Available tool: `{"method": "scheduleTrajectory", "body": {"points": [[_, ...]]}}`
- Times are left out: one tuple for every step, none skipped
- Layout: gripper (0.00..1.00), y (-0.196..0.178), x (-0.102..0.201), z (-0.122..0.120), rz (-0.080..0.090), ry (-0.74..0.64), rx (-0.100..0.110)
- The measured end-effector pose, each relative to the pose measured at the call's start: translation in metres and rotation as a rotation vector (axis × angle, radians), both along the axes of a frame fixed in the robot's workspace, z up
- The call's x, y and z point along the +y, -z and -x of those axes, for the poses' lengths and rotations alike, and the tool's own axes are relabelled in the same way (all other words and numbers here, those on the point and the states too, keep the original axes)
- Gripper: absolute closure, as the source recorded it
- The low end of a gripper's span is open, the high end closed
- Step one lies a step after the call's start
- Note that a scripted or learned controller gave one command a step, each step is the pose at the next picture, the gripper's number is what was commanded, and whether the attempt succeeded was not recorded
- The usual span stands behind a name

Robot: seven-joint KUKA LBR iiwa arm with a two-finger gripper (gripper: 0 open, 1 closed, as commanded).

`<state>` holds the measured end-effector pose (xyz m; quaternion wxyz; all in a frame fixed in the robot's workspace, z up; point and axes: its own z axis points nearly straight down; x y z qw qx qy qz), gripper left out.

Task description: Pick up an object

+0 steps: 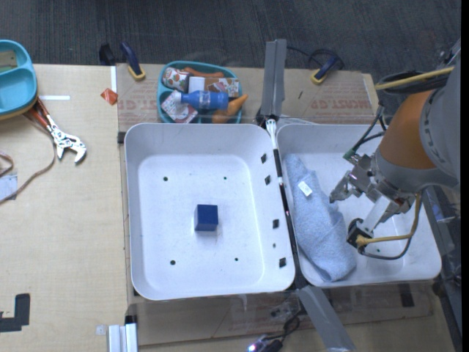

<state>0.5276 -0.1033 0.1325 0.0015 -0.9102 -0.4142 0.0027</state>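
A small blue cube (207,217) lies near the middle of the left white bin (139,196). In the right bin (410,266), a pale grey-blue cloth (316,222) with a white tag stretches along the left side. The grey arm with its orange band (403,134) reaches in from the right. Its gripper (345,214) hangs low over the right bin, just off the cloth's right edge. The gripper is open, its two fingers (339,192) spread apart, and I see nothing held between them.
Behind the left bin stands a blue bowl (199,94) full of small packaged items. On the wooden bench to the left lie a wrench (67,144) and a teal tray (15,75). A yellow cable (388,249) loops below the gripper.
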Motion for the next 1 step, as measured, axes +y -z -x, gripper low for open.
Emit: {"method": "scheduleTrajectory", "body": {"points": [[0.0, -0.0768, -0.0611, -0.0302, 0.001, -0.045, -0.004]]}}
